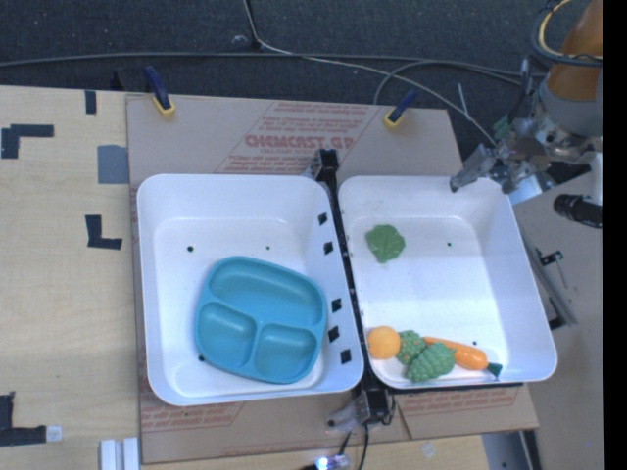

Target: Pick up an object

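Note:
In the right bin point(509, 253) a green broccoli piece point(385, 243) lies alone near the back left. Along the front wall sit an orange ball point(383, 342), two green broccoli pieces point(425, 356) and an orange carrot point(462, 353), all close together. My gripper point(478, 171) hovers at the bin's back right corner, above the rim, with the grey wrist and orange band rising to the upper right. Nothing shows between its fingers.
The left bin point(162, 223) holds a blue divided plate point(261, 319) toward its front. A black divider strip point(335, 262) runs between the bins. Two clamps point(157, 94) pin the cardboard sheet at the back. Cables cross the dark floor behind.

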You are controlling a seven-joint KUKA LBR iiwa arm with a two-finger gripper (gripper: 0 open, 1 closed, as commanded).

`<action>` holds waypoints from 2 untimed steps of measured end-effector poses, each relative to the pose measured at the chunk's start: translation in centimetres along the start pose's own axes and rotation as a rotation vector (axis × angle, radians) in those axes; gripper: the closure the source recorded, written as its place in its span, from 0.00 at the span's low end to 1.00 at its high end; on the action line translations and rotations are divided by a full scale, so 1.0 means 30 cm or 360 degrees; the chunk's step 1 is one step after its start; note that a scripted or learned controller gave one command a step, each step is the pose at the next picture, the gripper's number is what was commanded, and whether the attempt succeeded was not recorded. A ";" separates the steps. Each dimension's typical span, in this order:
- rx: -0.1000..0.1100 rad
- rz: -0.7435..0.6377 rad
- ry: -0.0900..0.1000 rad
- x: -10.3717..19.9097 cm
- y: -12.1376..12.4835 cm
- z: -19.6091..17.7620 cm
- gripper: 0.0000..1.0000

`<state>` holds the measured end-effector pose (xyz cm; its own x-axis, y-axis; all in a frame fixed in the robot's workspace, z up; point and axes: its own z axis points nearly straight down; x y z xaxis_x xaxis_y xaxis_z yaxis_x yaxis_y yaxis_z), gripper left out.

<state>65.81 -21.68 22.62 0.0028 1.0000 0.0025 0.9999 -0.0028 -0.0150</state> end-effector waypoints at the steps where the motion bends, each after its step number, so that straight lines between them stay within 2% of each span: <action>1: -0.0022 -0.0006 -0.0006 0.002 0.008 -0.034 0.00; 2: -0.0020 -0.0008 -0.0007 0.007 0.020 0.108 0.00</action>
